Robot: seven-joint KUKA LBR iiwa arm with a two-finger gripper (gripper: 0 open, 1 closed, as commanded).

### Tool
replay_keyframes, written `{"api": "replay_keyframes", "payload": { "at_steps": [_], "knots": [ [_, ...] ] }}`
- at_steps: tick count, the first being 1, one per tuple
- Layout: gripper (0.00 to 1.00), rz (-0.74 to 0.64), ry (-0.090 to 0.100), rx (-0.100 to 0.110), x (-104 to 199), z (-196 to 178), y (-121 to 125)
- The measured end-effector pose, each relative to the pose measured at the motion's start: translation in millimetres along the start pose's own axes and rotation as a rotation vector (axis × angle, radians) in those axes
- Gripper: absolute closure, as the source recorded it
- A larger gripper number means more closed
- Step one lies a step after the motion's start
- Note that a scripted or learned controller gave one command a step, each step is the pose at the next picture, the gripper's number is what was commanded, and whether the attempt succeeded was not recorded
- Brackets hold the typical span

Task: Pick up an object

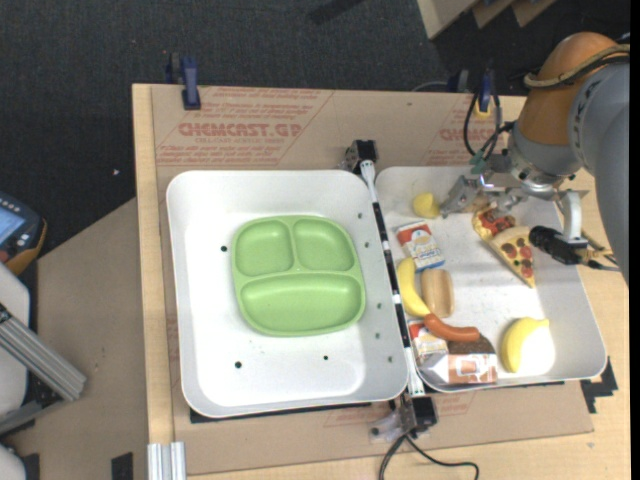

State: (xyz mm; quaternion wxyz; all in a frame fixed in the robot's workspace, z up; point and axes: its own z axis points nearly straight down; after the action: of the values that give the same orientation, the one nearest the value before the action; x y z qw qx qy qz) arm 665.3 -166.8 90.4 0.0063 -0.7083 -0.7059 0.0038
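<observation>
Seen from above the bench (250, 118), the grey arm (590, 128) reaches in from the right, and its gripper (482, 204) hangs low over the far end of the right bin (565, 308). The claw looks spread open, with nothing seen between its fingers. It sits just above the crust end of a toy pizza slice (512, 248), which lies pointing toward the near right.

The things to be picked lie loose in that right bin:
- A small yellow fruit (427, 205) rests just left of the gripper, near the far wall.
- A small white carton (421, 245) with red and blue print lies nearer the camera.
- Below the carton, a banana (404, 288) lies along the bin's left wall, touching a pale bread roll (438, 292) on its right.
- A red sausage (456, 330) lies slantwise just below the roll.
- A crumpled white and orange packet (456, 365) fills the near left corner, beside the sausage.
- A yellow and white piece of fruit (525, 344) sits toward the near right, well apart from the pizza slice.

The left bin (190, 298) holds a single item — a green divided plate (297, 274) with three compartments, lying flat near the middle.
</observation>
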Motion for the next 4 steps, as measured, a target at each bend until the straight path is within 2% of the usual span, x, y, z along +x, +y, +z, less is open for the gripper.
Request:
{"api": "replay_keyframes", "payload": {
  "at_steps": [1,2,3,4],
  "knots": [
    [0.0,-0.005,0.008,-0.027,-51,0,-81],
    [0.0,-0.012,-0.006,-0.019,-34,1,6],
    [1.0,-0.006,-0.006,-0.018,-36,-7,2],
    [1.0,-0.006,-0.003,-0.019,1,-102,-40]
  ]
}}
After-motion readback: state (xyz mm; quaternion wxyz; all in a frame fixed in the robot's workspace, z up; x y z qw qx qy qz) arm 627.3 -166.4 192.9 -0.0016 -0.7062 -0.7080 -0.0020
